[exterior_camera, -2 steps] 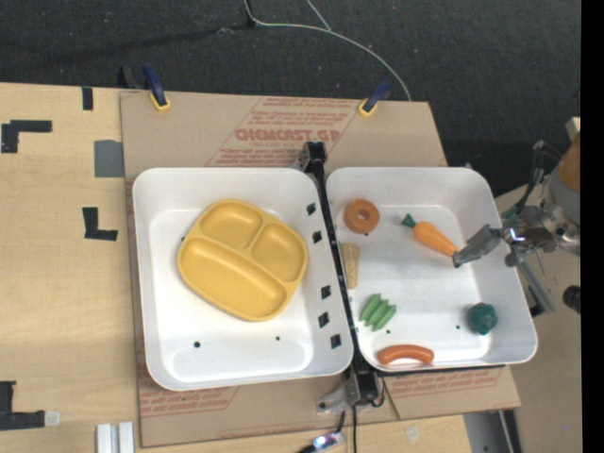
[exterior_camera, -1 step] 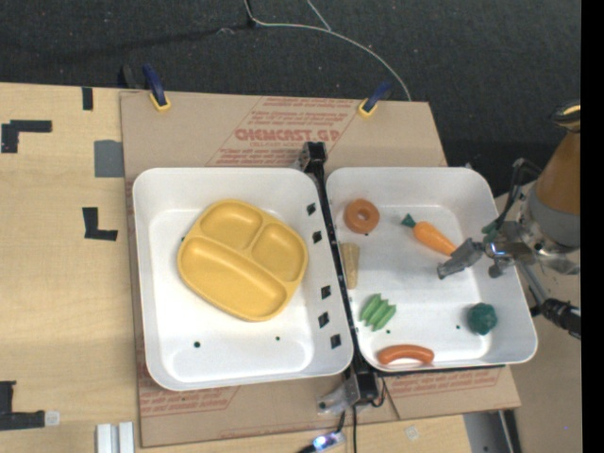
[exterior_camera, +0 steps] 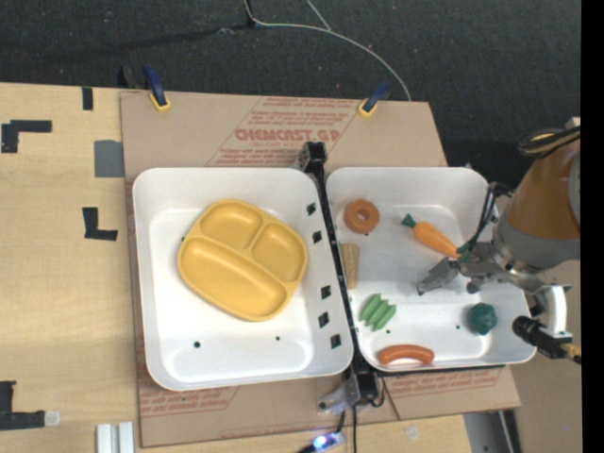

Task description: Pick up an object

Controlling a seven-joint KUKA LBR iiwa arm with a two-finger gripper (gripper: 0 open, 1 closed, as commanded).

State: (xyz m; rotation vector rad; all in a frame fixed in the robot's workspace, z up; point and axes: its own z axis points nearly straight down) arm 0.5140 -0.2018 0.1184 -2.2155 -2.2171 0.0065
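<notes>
Carrot [exterior_camera: 435, 238], donut [exterior_camera: 360, 216] in right bin [exterior_camera: 415, 179]; yellow plate [exterior_camera: 243, 258] in left bin [exterior_camera: 151, 281].

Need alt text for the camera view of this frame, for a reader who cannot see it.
The gripper of the grey and orange arm hangs low in the right bin among a carrot, a doughnut, a green pod, a sausage and a dark green piece. The left bin holds a yellow divided plate.

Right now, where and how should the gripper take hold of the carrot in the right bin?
Probably grip the carrot across its orange middle, coming straight down. It lies flat and slanted, green top toward the doughnut, so the fingers should close across its narrow width. The gripper sits just below it.
</notes>
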